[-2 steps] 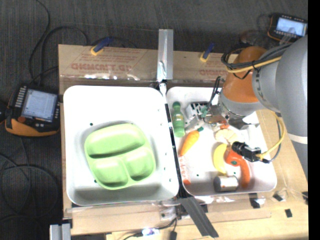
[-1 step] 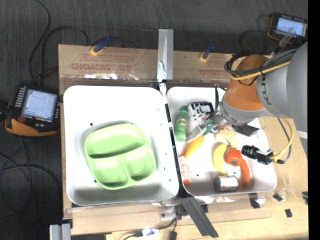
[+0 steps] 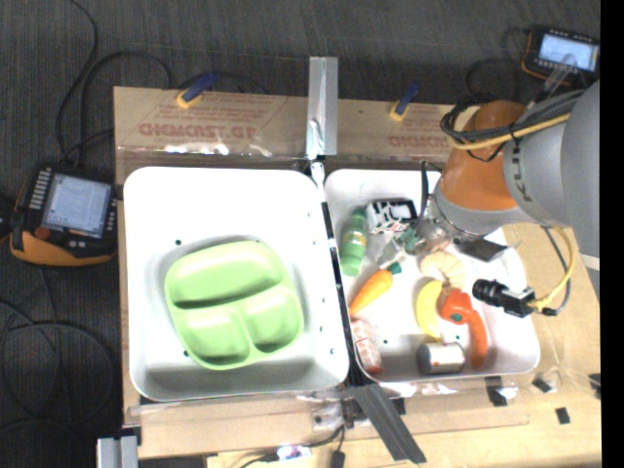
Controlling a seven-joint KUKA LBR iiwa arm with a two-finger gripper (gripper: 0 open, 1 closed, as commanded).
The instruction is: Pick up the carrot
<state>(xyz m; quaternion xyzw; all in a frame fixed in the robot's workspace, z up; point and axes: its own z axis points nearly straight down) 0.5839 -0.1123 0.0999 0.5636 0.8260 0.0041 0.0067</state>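
The carrot (image 3: 371,289), orange with a green tip, lies at a slant in the right bin (image 3: 517,354), near its left wall. The gripper (image 3: 417,234) hangs over the upper middle of that bin, up and to the right of the carrot and apart from it. The arm's grey and orange wrist covers much of the gripper from above.
The right bin also holds a green bottle (image 3: 353,240), a banana (image 3: 427,307), a red-orange pepper (image 3: 462,316), a small metal can (image 3: 441,357) and a wrapped item (image 3: 363,339). A green divided plate (image 3: 234,302) lies in the left bin (image 3: 146,203).
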